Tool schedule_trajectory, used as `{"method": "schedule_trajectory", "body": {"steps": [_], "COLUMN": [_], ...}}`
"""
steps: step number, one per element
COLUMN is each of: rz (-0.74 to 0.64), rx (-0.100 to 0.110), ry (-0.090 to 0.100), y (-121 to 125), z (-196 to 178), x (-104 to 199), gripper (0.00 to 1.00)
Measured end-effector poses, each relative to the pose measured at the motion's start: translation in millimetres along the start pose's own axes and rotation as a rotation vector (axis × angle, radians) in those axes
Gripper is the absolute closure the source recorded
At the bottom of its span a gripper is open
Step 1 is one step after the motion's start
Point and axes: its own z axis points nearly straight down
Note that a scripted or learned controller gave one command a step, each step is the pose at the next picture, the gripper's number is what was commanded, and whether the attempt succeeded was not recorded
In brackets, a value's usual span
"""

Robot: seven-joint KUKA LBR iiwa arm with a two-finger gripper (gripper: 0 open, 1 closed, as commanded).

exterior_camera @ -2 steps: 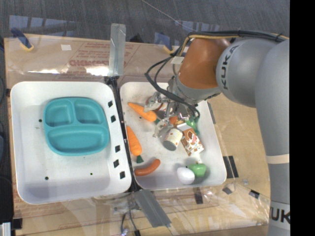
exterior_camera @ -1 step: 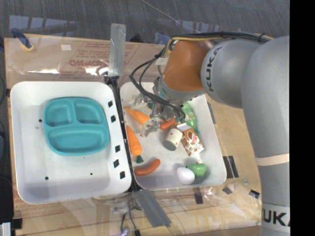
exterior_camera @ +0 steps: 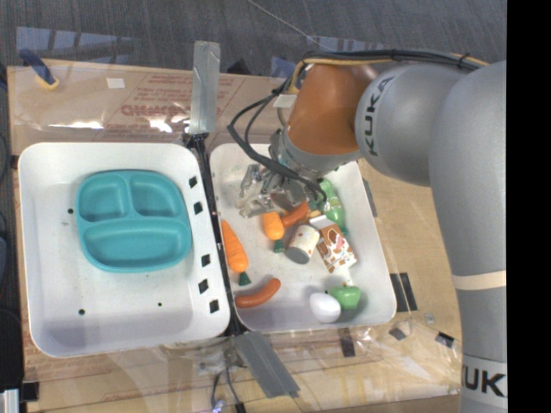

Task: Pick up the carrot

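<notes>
The carrot (exterior_camera: 233, 244) is orange with a dark green stem end pointing toward the front. It lies along the left wall of the right bin (exterior_camera: 225, 166). My gripper (exterior_camera: 261, 193) hangs over the back middle of that bin, below the orange wrist band. It is a short way behind and to the right of the carrot, apart from it. A small orange piece (exterior_camera: 274, 224) and a red-orange piece (exterior_camera: 296, 214) lie just in front of the gripper.
Right bin also holds a sausage (exterior_camera: 258, 292), a white egg (exterior_camera: 325, 306), a green pepper (exterior_camera: 349, 297), a small can (exterior_camera: 303, 243), a patterned box (exterior_camera: 336, 249) and a green item (exterior_camera: 332, 205). Left bin (exterior_camera: 43, 317) holds a teal divided plate (exterior_camera: 133, 219).
</notes>
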Motion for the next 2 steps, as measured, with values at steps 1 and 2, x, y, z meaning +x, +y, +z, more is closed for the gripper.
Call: {"method": "schedule_trajectory", "body": {"steps": [1,2], "rz": [-0.294,-0.435], "rx": [-0.004,-0.006], "ry": [0.017,0.023], "y": [5.8,-78.0], "z": [-160.2,-198.4], "x": [-38.2,26.7], "gripper": [1.00,1.00]}}
